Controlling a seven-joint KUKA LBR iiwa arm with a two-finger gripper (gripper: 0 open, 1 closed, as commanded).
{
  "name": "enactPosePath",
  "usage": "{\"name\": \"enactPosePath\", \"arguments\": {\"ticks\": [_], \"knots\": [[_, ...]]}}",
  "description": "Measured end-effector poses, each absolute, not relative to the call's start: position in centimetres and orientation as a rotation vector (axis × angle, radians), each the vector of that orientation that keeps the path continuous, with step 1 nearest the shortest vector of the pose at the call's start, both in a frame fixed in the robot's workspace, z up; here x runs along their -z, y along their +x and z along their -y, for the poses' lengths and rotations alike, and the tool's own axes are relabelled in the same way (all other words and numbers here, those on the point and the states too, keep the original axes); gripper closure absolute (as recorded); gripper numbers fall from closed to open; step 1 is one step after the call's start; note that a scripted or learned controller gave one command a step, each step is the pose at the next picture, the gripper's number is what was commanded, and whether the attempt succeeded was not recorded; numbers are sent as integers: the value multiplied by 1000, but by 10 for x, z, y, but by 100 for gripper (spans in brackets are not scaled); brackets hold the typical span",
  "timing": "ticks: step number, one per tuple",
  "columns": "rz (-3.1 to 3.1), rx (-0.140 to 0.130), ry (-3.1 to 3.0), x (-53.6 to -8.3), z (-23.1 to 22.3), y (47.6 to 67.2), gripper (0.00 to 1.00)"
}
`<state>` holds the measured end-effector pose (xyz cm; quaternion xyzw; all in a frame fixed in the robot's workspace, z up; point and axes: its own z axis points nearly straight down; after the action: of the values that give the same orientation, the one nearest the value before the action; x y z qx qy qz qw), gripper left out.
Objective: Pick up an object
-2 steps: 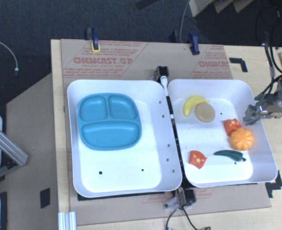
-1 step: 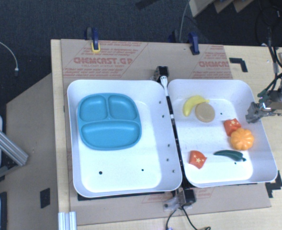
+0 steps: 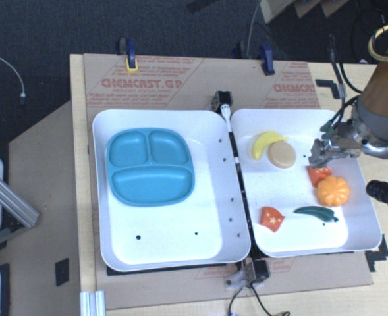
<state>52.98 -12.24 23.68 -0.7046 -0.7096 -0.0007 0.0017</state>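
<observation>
Taking as the likely target the small red plastic piece, lying toward the far right of the right shallow white bin, touching or nearly touching the orange ribbed toy pumpkin on its lower right. Hovering directly above the red piece's upper edge with the two-finger metal gripper, partly covering it; gripper opening not readable from this angle, so no telling whether apart or together, and nothing showing as clamped. Judging the step in hand as the final descent and close. Doing it well: centring over the red piece rather than its edge, keeping the closing line clear of the pumpkin to avoid pinching both or nudging the piece aside, descending slowly to just above the bin floor, closing fully before lifting straight up. Noting the dark green toy chili pepper near below, well clear of the approach. Noting further left the tan round disc touching the yellow toy banana, and the red toy strawberry near the bin's front-left. Beyond, resting in the left shallow white bin, the blue three-compartment plastic plate, uninvolved.
</observation>
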Motion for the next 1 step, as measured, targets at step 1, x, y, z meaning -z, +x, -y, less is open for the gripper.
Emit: {"name": "enactPosePath", "arguments": {"ticks": [1], "knots": [[2226, 1, -2212, -227, 73, 536, 100]]}}
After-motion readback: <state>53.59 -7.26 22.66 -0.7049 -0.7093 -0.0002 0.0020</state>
